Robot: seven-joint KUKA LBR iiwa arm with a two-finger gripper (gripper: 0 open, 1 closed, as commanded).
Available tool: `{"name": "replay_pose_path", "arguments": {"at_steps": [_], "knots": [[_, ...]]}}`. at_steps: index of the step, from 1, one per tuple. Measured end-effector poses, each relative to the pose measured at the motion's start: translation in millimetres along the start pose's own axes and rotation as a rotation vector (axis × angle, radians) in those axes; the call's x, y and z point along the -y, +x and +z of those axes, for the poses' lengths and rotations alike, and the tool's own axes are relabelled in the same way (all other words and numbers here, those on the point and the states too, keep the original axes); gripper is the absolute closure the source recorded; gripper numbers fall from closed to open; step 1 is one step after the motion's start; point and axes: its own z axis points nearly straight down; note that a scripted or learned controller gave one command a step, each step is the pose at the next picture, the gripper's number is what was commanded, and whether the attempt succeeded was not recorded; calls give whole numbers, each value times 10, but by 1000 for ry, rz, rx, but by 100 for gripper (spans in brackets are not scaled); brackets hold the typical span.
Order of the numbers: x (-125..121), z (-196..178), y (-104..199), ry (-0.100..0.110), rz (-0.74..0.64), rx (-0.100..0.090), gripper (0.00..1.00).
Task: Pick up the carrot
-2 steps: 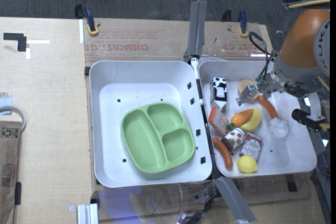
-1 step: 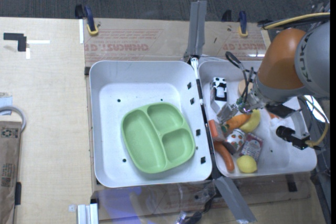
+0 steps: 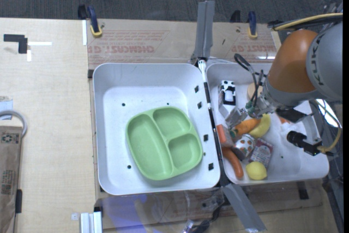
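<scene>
The carrot, short and orange, lies tilted in the middle of the right bin, its right end against a yellow banana. My gripper reaches down from the grey and orange arm and sits right at the carrot's upper left end, touching or just above it. The arm's wrist hides the bin's back right part.
Around the carrot lie a red-orange sausage, a lemon, a red spotted item, a packet and a black-and-white object. The left bin holds a green divided plate.
</scene>
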Motion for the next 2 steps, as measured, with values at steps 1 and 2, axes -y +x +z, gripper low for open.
{"name": "replay_pose_path", "arguments": {"at_steps": [1,2], "knots": [[-2,-89,-9,0,3,0,100],[-2,-88,-9,0,3,0,0]]}}
